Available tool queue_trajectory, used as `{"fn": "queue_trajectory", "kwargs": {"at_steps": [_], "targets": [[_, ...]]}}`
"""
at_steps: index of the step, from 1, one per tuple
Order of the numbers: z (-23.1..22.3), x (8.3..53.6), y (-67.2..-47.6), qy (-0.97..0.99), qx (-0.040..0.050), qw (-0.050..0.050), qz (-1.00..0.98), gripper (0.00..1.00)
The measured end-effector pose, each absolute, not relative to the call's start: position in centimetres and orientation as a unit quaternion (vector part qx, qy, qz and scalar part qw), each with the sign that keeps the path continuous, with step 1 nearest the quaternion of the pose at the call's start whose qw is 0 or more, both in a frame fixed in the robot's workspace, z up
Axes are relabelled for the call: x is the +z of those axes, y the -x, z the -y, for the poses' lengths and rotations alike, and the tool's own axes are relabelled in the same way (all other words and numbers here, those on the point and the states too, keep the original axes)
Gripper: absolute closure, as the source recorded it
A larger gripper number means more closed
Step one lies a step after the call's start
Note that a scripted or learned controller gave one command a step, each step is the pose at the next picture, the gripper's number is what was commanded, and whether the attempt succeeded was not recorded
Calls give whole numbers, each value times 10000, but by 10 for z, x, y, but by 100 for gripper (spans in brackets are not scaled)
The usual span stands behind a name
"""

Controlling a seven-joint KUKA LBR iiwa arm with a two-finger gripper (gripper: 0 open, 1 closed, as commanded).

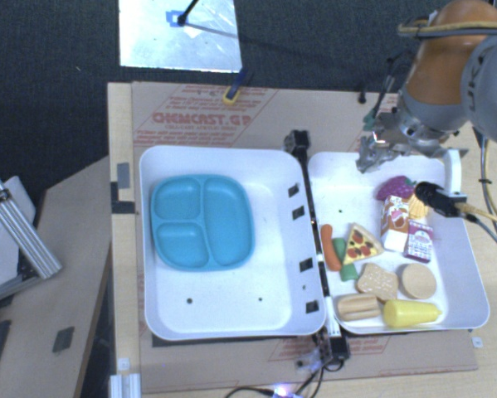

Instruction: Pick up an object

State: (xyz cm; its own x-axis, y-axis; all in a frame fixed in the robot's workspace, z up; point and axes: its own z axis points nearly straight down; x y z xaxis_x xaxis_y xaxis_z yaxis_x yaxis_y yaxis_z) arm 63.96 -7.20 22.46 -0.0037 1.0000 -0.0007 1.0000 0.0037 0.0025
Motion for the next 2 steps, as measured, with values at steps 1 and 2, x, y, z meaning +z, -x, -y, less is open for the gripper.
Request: {"fn": "queue_trajectory", "kwargs": {"at_steps": [1,2], "targets": [[74,221,-620,-7069,-2,3,-7073,100],[77,233,-637,-7054,17,16,-7088,100]]}}
